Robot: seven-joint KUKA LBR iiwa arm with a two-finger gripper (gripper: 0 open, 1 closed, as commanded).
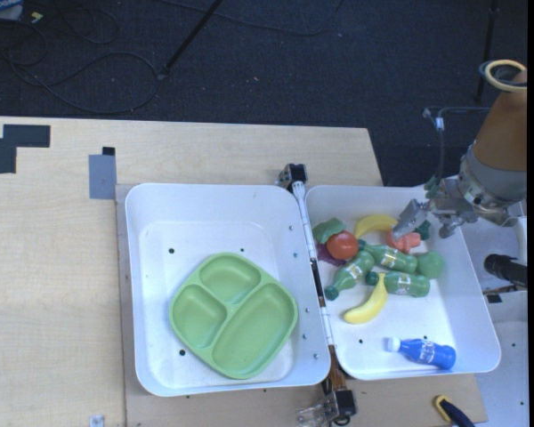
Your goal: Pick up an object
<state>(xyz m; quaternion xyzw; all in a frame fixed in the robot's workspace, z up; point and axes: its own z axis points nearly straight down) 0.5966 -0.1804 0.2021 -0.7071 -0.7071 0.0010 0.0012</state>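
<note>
Even, soft overhead light falls on the bench (53, 265); the two white bins (142, 238) glow bright, nearly washed out; the far floor (249, 52) stays dim; shadows are faint; the picture is slightly soft and grainy throughout.

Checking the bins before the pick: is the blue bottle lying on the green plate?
No, the blue bottle lies in the right bin, apart from the green plate.

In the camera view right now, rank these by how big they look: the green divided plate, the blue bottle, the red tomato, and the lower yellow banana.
Largest to smallest as they look:
1. green divided plate, by far
2. blue bottle and lower yellow banana: too alike to rank
3. red tomato
</note>
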